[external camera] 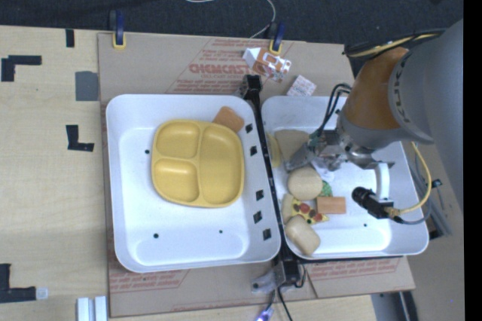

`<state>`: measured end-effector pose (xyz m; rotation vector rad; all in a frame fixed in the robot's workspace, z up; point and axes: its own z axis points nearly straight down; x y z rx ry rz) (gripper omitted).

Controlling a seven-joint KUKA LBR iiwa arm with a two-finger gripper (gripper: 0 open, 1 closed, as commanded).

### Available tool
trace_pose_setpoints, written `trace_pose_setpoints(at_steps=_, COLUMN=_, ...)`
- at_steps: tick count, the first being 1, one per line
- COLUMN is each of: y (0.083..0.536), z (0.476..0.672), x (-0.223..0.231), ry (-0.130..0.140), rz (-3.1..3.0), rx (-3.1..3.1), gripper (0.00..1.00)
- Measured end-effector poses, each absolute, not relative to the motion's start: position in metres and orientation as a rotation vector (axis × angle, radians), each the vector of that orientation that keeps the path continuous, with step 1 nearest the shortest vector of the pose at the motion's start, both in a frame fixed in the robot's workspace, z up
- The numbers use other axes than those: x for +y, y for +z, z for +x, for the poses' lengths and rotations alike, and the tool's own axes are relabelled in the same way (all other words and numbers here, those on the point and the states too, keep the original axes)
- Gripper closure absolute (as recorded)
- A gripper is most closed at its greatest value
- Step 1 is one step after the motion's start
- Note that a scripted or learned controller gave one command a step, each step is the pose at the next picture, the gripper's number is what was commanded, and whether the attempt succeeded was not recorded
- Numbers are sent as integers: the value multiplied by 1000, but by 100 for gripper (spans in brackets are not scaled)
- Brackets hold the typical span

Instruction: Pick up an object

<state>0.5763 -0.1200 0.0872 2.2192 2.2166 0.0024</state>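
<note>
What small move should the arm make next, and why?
Probably lower the gripper a little onto the pale round item. It hovers in the right bin just above that item, with nothing visibly held.

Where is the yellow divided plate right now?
The yellow divided plate lies in the left bin, toward its upper middle, with an orange block touching its upper right edge.

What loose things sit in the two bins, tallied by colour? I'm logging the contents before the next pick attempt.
Yellow: 1, the divided plate in the left bin.
Orange-brown: 2, a block by the plate and a block in the right bin.
Cream: 2, a round piece and an oval piece.
Multicoloured: 1, a small item between them.
Total: 6, possibly more hidden under the gripper.
</note>
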Motion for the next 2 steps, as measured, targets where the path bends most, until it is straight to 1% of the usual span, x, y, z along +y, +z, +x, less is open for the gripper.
trace_pose_setpoints(at_steps=1, y=88, z=650, x=-99, ry=2, rz=2211, rx=2215, gripper=0)
trace_pose_setpoints(at_steps=2, y=86, z=656, x=-107, ry=1, rz=2219, rx=2222, gripper=0)
